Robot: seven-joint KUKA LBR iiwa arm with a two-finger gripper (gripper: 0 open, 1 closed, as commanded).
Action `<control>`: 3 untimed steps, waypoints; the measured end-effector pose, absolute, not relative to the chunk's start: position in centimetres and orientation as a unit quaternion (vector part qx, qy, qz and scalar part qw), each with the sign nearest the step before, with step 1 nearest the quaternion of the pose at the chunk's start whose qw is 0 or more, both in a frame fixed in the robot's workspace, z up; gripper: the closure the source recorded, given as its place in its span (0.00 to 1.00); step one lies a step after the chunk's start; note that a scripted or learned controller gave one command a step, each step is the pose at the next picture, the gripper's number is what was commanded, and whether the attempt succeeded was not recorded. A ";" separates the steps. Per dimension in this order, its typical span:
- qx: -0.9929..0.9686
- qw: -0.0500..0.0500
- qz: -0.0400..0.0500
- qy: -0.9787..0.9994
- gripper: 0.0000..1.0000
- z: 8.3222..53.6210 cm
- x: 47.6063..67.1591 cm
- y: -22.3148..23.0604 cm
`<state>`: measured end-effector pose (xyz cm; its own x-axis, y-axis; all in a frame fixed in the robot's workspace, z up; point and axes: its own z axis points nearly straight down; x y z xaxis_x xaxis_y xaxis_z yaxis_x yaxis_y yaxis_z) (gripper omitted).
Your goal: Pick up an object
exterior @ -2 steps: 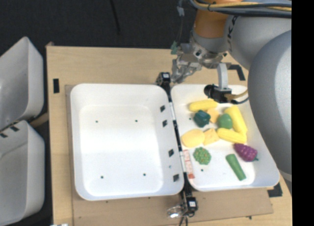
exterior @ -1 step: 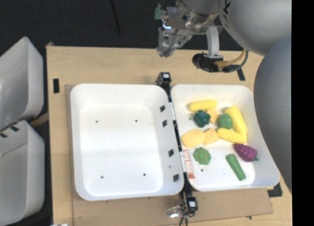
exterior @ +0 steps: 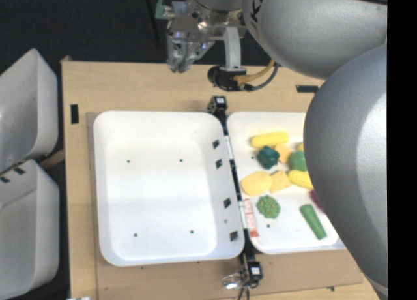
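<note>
Here the things to be picked lie together in the right bin [exterior: 287, 245], a heap of small toy foods on its white floor: a yellow corn cob [exterior: 269, 139] at the top, a dark teal lump [exterior: 268, 157] just below it, a green pepper-like piece [exterior: 298, 160] to its right, a pale yellow lemon shape [exterior: 255, 182] touching a yellow wedge [exterior: 280, 181], another yellow piece [exterior: 300, 179] beside that, a knobbly green broccoli head [exterior: 268, 207] nearer the front, and a long green stick [exterior: 313, 221] lying at a slant near the front right. The arm's big grey body [exterior: 352, 162] covers the bin's right side, so whatever lies there is hidden. The left bin [exterior: 156, 188] sits just beside it, the two joined along a dark clipped seam. Both rest on the tan desk [exterior: 78, 162]. The claw [exterior: 181, 57] hangs well apart from the toys, above the desk's far edge behind the left bin, with nothing seen between its tips; how wide it stands I cannot tell.
</note>
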<state>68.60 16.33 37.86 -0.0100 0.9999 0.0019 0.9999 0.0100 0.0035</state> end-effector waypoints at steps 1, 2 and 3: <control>0.705 0.005 0.008 0.709 1.00 54.2 68.9 19.8; 0.707 0.002 0.000 0.707 1.00 52.8 68.8 19.5; 0.705 0.000 -0.001 0.709 1.00 53.5 64.5 22.2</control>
